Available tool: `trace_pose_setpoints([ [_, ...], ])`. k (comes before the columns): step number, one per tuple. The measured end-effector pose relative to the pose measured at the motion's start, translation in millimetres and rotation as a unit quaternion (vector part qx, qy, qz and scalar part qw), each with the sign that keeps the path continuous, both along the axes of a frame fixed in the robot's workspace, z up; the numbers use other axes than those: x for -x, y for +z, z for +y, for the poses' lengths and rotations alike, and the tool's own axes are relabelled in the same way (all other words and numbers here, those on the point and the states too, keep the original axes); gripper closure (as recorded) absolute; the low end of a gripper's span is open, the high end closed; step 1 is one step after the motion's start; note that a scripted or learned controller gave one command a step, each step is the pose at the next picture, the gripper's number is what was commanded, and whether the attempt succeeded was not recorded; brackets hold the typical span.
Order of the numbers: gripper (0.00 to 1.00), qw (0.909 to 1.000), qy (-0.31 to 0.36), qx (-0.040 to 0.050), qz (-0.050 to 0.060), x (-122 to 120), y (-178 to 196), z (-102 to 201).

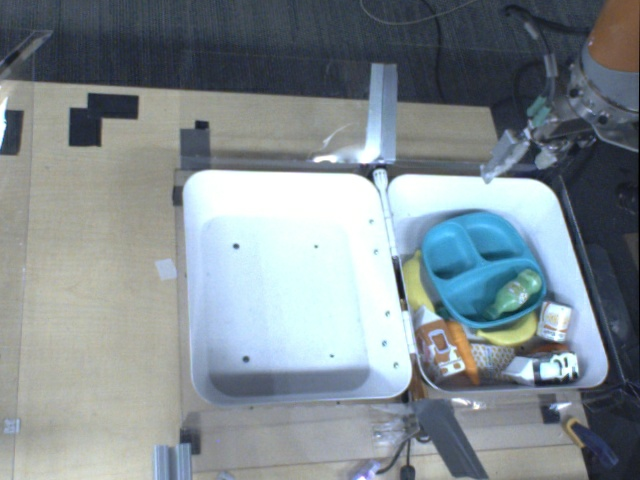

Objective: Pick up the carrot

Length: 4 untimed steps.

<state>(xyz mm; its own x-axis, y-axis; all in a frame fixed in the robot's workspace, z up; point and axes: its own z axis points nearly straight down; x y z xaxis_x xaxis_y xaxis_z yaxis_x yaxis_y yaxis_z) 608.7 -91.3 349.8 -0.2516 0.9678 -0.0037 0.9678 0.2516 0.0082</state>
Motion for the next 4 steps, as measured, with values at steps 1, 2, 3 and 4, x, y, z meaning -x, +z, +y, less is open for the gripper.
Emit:
trace_pose_setpoints([
  [1, 0.00, 0.9976, 0.069, 0.0000, 0.000, -24, 88, 78],
  [2, 0.00, 0.9850, 0.173, 0.0007, 0.000, -61, 87, 108],
  [3, 1.00, 0.9846, 0.175, 0.0017, -0.005, -62, 101, 109],
  [4, 1.00, 0.9878, 0.156, -0.0002, 0.002, -60, 39, 173],
])
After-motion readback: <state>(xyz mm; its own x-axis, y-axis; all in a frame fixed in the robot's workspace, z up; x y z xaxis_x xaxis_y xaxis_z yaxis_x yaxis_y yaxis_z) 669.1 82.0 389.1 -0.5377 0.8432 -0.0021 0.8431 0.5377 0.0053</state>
